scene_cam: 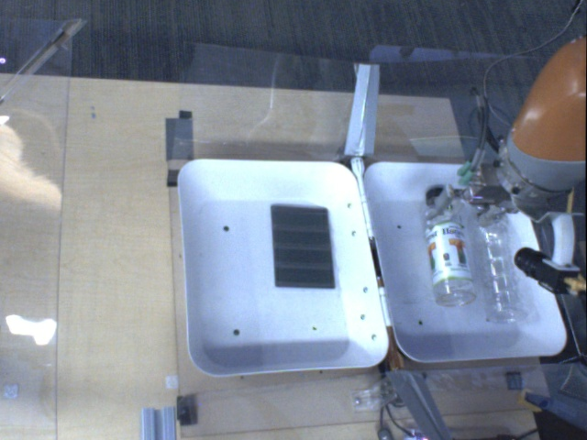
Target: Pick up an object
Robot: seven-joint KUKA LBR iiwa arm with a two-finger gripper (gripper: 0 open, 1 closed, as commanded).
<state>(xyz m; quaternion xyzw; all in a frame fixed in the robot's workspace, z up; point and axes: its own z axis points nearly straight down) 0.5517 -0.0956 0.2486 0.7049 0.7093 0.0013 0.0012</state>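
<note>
Camera view shows a clear bottle (450, 253) with a white and green label lying on its side in the right bin (404, 328), cap end toward the far rim, likely because it rolls if stood loose. Just beside it on the right lies a second see-through piece (502, 278). The hand (484, 193) hangs over the bottle's cap end, probably lining up a grab; whether it is apart or together I cannot tell. The left bin (220, 273) holds a dark flat block (303, 246) on the tabletop (101, 273).
</note>
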